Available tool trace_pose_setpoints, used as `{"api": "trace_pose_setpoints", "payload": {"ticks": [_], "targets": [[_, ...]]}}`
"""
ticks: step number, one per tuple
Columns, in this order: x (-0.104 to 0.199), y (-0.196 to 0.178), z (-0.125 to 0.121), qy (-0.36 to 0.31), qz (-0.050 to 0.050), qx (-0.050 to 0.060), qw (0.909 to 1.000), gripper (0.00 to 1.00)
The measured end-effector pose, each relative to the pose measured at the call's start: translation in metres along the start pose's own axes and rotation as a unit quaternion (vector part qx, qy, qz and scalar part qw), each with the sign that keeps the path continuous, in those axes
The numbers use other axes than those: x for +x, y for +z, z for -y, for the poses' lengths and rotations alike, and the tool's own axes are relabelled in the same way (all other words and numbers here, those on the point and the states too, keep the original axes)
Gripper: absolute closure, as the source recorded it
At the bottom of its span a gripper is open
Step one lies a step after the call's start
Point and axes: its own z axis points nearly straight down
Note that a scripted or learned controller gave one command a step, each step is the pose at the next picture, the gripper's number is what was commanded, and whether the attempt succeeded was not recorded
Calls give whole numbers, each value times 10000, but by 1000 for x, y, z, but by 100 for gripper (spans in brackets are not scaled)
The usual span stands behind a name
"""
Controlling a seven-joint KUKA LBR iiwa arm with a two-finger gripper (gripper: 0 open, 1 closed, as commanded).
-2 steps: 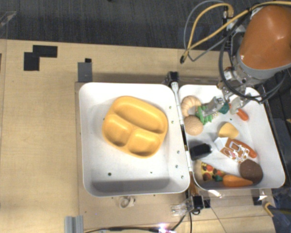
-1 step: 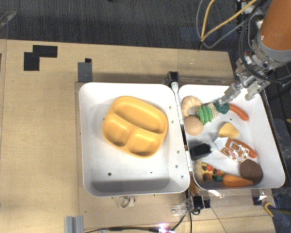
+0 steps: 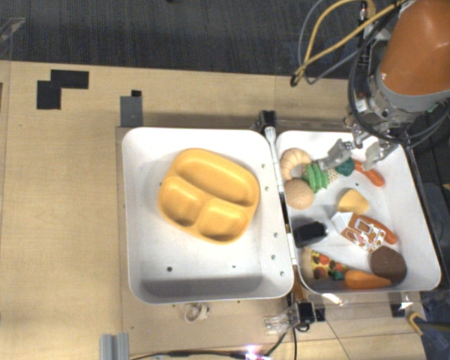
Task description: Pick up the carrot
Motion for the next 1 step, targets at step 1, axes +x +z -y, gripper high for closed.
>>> {"api": "trace_pose_setpoints", "payload": {"ticks": [1], "targets": [[-24, -13, 20, -1525, -1, 25, 9883, 0]]}}
